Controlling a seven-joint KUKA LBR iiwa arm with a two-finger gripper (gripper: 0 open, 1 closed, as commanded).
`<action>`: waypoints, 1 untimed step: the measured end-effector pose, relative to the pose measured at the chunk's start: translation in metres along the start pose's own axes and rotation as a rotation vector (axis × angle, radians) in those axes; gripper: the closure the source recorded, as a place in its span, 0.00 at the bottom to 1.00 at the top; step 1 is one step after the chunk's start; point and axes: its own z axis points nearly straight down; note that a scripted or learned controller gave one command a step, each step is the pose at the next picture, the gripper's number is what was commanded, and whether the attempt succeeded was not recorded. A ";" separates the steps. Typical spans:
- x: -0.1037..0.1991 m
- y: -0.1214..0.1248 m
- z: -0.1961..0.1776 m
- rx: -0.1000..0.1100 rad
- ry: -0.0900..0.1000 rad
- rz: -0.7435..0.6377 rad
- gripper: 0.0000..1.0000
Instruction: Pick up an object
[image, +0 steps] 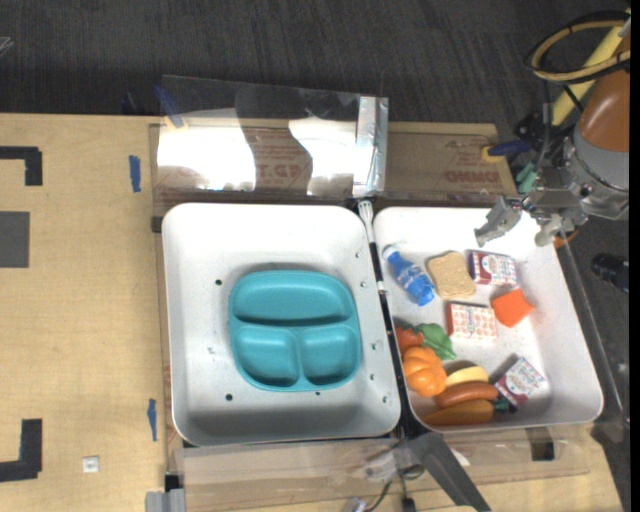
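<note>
Your tool (520, 224) is hovering open, nothing in it, over the right bin's (578, 330) back edge; toy food sitting below.

The right bin (585, 385) holds the objects: a blue bottle (411, 278) lying far left, a bread slice (452, 274), three small cartons (472, 322), an orange block (512, 307), and near-left a pumpkin (424, 371), banana (464, 377) and sausage (461, 394).
</note>
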 end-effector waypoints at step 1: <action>-0.077 -0.012 0.101 0.014 0.000 0.074 0.00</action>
